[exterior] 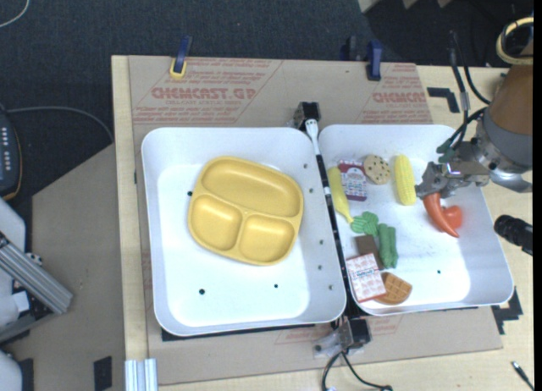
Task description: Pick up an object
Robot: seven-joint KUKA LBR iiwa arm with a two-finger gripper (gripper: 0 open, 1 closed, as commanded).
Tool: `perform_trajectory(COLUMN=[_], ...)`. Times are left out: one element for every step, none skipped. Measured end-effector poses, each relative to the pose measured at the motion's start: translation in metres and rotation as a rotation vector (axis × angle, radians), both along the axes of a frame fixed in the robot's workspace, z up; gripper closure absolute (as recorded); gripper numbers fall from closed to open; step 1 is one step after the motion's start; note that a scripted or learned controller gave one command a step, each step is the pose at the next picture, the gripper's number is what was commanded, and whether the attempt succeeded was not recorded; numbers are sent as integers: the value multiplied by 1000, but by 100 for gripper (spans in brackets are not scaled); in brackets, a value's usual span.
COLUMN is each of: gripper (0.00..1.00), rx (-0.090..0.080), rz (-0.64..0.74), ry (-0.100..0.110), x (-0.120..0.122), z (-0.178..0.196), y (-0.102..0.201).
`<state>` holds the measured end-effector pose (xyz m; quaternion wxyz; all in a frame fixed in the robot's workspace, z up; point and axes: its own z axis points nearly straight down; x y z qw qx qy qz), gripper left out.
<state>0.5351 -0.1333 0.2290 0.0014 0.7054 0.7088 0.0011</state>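
Camera view from above the counter: we see the gripper low over the right bin, near its far right side, with the grey arm and its orange band reaching in from the right. We cannot tell from this angle whether it is wide, narrow or holding anything. Directly under and just in front of the gripper lies an orange-red toy pepper, its upper end touching or hidden by the gripper's tip; whether it is gripped we cannot say.

Just to the gripper's left lies a yellow corn cob, and beyond that a round cookie and a small dark red packet. Farther left, along the bin's edge, rests a yellow banana. Left of and nearer the camera than the gripper we find green toy vegetables, a brown block, a red-and-white carton and a waffle-like piece beside it.

Well to the left of the gripper, the left bin holds a yellow divided tray. Both bins sit side by side on the counter's cardboard sheet.
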Motion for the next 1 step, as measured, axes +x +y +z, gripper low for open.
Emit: perform_trajectory(gripper=[100], rx=[0], rz=[-1], ry=[0], x=[28], z=[-5], y=[52])
